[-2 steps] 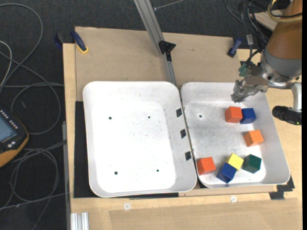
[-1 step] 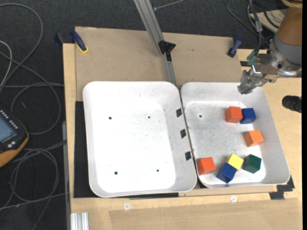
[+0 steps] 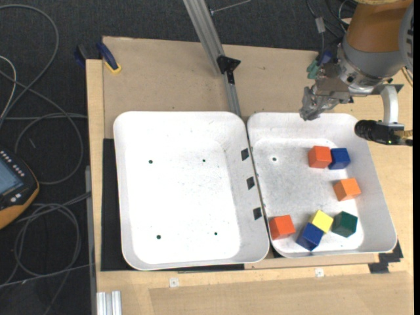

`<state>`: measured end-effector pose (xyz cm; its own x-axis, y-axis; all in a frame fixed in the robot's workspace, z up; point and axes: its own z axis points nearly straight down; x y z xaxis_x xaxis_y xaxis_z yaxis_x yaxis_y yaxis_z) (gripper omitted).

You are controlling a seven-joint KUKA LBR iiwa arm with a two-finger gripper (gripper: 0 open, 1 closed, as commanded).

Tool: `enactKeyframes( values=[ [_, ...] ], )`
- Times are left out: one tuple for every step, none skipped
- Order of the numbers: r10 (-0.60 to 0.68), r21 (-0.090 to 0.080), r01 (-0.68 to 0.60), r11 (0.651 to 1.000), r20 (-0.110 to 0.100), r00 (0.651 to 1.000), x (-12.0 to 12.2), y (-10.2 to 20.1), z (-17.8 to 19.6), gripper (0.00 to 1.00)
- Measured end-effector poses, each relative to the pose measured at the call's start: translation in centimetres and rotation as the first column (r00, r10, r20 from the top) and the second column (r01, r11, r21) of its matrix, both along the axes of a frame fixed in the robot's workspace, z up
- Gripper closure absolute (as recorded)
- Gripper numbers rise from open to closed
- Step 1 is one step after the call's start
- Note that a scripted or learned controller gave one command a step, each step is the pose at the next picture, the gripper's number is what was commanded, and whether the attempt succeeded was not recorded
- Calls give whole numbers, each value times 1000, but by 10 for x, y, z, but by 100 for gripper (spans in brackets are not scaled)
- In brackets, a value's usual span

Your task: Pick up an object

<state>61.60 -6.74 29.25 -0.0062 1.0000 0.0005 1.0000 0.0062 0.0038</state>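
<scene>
Seven blocks (image 3: 320, 157) in right bin (image 3: 289, 126)

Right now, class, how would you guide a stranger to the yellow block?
Start at the right-hand shallow white bin and go to its near edge. In that cluster, the small yellow cube sits between a blue cube and a dark green cube; it is the one yellow piece.

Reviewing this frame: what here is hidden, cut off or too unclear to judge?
- Two-finger gripper over the far rim of the right white bin: small and blurred in the camera view, so its finger state is unreadable.
- Grey arm with orange band: cut off by the top and right edges.
- Blue cube at the bin's near edge: partly covered by the yellow cube leaning on it.
- Black handheld device: cropped by the left edge.
</scene>
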Motion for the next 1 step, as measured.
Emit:
enactKeyframes(
  values=[
    [0,0,0,1000,-1,1000,23,49,-12,100]
  ],
)
